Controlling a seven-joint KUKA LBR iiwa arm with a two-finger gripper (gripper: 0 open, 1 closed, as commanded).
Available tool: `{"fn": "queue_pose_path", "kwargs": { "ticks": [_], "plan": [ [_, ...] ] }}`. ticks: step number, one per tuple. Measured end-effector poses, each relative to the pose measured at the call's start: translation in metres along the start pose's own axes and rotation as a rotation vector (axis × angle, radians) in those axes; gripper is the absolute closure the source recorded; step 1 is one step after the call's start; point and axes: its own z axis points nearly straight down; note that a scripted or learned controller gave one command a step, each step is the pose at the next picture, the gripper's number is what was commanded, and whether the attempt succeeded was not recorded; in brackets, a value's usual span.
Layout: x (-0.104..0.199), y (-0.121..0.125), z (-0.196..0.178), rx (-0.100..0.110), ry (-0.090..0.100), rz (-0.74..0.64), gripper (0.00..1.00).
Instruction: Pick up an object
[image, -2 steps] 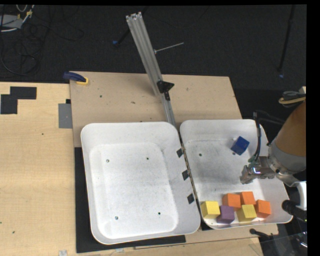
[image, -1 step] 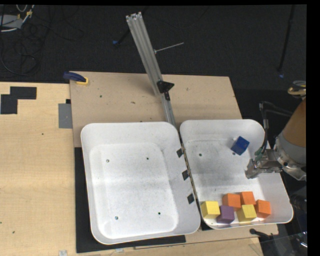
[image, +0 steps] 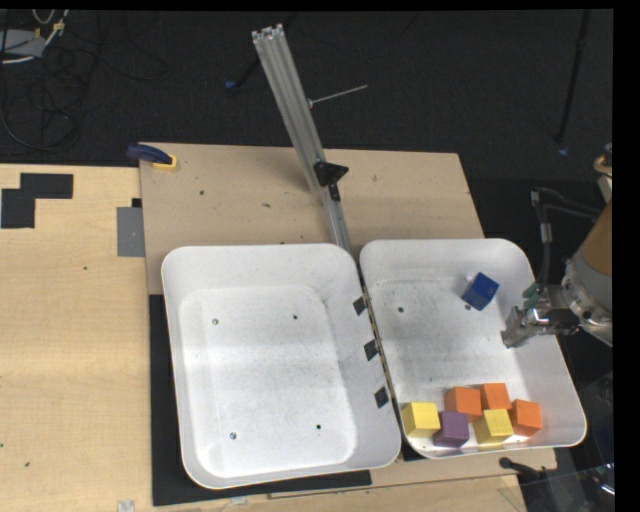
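On the table sit two shallow white bins side by side. Left of the gripper, the right bin holds all the blocks; the left bin, farther left again, has only its speckled white floor showing. The gripper hangs over the right bin's right rim, and whether its fingers are open or closed cannot be told from this angle; no block shows between them.

Counted, seven blocks lie in the right bin: one blue, two yellow, three orange and one purple. The blue block lies alone, just up and to the left of the gripper, near it but apart. The other six crowd the bin's near edge, well below the gripper: a yellow block at the left end, a purple block beside it, an orange block behind that, another orange block, a second yellow block, and a third orange block at the right end.
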Motion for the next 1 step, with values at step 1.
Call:
{"fn": "queue_pose_path", "kwargs": {
  "ticks": [1],
  "plan": [
    [0.0516, 0.0159, -0.0093, 0.002, 0.003, -0.003, 1.0]
  ]
}}
